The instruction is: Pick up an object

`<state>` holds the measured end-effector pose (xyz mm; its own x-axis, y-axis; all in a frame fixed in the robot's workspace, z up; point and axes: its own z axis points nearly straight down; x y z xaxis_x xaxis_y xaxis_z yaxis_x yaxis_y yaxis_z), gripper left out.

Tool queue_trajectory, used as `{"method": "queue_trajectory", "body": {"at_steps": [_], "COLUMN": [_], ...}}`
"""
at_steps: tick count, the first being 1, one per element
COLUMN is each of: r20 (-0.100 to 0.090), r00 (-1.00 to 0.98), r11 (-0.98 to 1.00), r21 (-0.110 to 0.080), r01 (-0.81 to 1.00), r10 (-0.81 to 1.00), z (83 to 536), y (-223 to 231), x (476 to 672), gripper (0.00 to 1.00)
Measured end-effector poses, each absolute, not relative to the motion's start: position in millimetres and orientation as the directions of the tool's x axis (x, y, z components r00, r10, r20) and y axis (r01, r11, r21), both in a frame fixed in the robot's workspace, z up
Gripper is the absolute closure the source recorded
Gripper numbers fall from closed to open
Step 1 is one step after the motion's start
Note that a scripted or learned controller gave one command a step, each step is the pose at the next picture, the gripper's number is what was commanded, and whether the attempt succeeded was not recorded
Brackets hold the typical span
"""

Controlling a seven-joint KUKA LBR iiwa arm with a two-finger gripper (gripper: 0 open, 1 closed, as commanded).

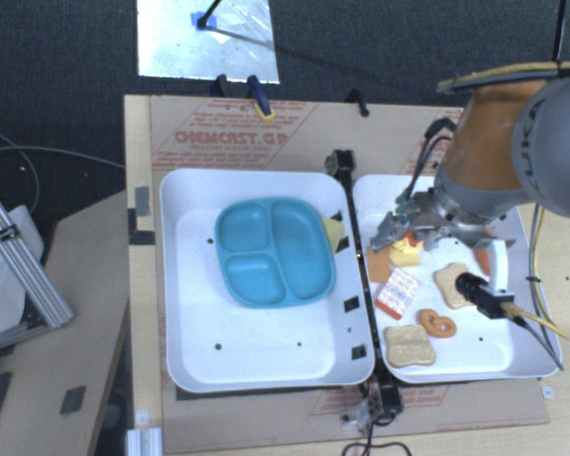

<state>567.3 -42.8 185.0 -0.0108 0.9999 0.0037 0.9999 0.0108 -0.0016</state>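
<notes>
We see tool (396, 228) low in right white bin (513, 354), over small yellow plastic block (405, 253); cannot tell its state. We judge block light, stiff, slick: take flat sides.

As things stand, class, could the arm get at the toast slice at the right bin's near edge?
Probably yes: the toast slice lies flat with nothing on top, and the gripper hangs over the same right bin.

Divided plate (274, 252) in left bin (185, 283); food pieces (409, 345) in right bin (527, 354)
</notes>
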Motion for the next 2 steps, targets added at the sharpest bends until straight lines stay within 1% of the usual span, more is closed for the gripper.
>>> {"method": "queue_trajectory", "body": {"at_steps": [1, 2], "r20": [0.0, 0.002], "r00": [-0.004, -0.009], "r11": [0.004, 0.009], "r21": [0.005, 0.001], "r01": [1.0, 1.0], "r10": [1.0, 1.0], "z": [195.7, 183.9], "y": [-48.3, 1.6], "x": [570.3, 582.9], "gripper": [1.0, 1.0]}}
